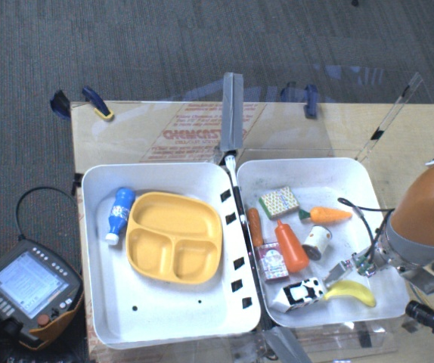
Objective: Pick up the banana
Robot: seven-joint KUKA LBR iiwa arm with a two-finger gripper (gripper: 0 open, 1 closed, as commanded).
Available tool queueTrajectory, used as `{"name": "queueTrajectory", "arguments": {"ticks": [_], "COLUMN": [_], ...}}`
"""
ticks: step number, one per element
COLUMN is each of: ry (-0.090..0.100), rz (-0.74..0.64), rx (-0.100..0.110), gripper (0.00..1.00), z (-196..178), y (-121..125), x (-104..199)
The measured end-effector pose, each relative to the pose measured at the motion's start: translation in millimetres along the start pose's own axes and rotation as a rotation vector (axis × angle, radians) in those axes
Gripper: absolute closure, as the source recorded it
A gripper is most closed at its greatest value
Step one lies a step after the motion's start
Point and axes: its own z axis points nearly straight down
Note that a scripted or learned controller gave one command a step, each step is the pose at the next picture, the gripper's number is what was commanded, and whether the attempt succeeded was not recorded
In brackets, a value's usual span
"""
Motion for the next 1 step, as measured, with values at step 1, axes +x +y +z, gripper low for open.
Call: {"name": "queueTrajectory", "arguments": {"ticks": [1], "ry": [0.002], "rz": [-0.036], "rx": [0.002], "gripper": [0.00], "z": [1.6], "y": [16.1], "x": [53.1]}}
